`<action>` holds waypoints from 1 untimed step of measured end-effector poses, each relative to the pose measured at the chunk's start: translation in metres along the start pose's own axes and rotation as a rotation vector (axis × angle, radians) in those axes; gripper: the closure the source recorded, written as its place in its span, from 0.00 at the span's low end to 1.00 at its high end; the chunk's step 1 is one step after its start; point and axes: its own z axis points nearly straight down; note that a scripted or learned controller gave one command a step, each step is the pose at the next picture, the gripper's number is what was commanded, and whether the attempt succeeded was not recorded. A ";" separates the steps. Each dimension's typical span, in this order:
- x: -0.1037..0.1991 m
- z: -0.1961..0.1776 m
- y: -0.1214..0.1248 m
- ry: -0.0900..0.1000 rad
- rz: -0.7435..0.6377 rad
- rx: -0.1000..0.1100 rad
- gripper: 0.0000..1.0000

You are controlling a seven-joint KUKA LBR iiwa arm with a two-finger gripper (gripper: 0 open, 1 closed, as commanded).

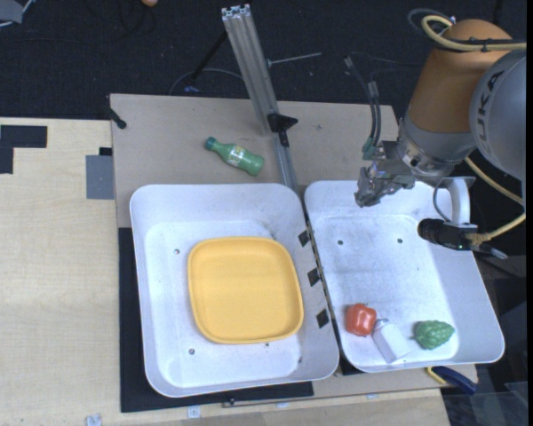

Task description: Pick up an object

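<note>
Below, a glossy red pepper (360, 319) lies near a bumpy green piece (433, 333); the hand (373, 189) hangs elsewhere.

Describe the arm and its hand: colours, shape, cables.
The arm is grey and rounded, with a broad orange band above the wrist. Yellowish cables loop over the top of the band. The hand is a small, dark metallic cluster below a grey wrist ring, with thin black cables rising from it.
</note>
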 end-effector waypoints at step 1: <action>0.055 -0.008 0.000 0.000 0.000 0.000 1.00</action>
